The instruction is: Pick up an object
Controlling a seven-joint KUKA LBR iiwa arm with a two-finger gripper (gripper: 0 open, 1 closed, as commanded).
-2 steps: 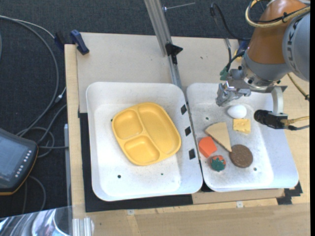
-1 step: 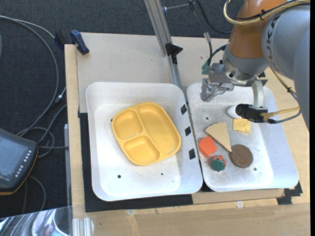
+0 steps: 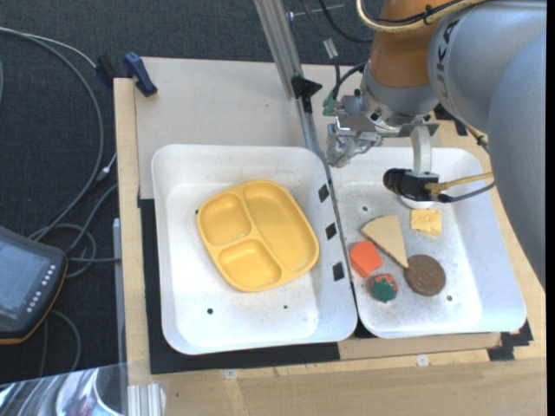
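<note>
Big grey arm [image 3: 486,50] fills the upper right of the frame, and its gripper [image 3: 347,150] hangs at upper centre, just above the top of the wall between the two bins. Released or clenched? Can't tell from this angle, and nothing is visibly carried.

Left bin [image 3: 165,232]: one yellow divided plate [image 3: 256,234], mid-frame, lying flat. It looks like stiff, light plastic, smooth and likely slippery. It is too broad to span, so the raised rim is the only sensible hold, and it would probably tip.

Right bin [image 3: 486,302]: the smaller pieces cluster at lower right. The tan wedge [image 3: 388,237] lies flat, thin and probably rigid, so pinch it across the narrow width near its point. The brown disc [image 3: 425,276] sits just beside the wedge's lower corner. It is low and round, so a grip across its diameter is wanted, with little height to catch. The orange block [image 3: 365,257] lies against the wedge's left edge, close to the dividing wall. It's chunky with flat sides and looks to me the easiest grab, though the wall crowds one side. The yellow square [image 3: 426,222] is flat and slight, so it's a hard edge to get under. The green and red piece [image 3: 384,287] is the smallest, lumpy and light, tucked below the block and liable to roll or squirt out of a pinch.
</note>
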